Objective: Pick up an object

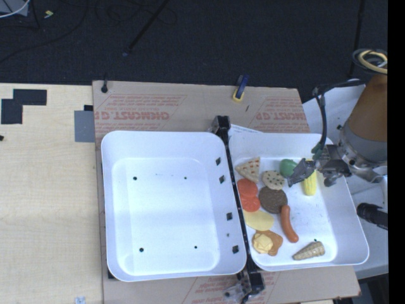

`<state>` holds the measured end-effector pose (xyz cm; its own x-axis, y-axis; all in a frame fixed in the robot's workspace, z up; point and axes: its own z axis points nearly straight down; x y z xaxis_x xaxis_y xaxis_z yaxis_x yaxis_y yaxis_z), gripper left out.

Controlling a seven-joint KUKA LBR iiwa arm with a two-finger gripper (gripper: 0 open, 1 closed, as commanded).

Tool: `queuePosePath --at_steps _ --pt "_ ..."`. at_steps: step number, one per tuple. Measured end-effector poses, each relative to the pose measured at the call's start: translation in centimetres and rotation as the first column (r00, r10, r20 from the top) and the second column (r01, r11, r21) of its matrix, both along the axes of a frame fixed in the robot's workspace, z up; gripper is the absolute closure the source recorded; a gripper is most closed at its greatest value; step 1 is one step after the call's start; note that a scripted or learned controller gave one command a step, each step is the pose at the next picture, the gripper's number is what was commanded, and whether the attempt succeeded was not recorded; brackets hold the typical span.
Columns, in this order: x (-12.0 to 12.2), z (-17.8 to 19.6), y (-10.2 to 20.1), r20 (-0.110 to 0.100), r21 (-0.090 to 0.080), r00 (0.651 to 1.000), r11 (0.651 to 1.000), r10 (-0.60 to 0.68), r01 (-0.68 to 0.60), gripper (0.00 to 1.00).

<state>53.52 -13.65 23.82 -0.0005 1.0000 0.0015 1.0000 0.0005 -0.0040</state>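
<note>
The hand (308, 171) hovers over the right bin (345, 249), low beside the yellow piece (309, 183) and green piece (288, 166); I cannot tell its spread. Best to centre squarely over one piece, clear of neighbours, before descending.

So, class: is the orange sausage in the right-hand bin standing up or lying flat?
Lying flat. The orange sausage rests lengthwise on the floor of the right bin, its whole side showing, just right of the brown patty.
</note>
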Motion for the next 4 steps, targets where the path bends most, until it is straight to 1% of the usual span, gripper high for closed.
queuePosePath --at_steps 1,2,3,4 --pt "3.7 -13.1 -0.3 -0.005 0.001 1.0 1.0 0.004 -0.004 0.0" --pt "10.7 -15.2 4.7 0.005 0.001 1.0 1.0 0.006 -0.006 0.0" --pt "6.6 -15.1 5.5 -0.003 0.0 1.0 1.0 -0.004 0.004 0.0" --pt "11.0 -15.0 5.1 0.005 -0.002 1.0 1.0 0.001 -0.001 0.0"
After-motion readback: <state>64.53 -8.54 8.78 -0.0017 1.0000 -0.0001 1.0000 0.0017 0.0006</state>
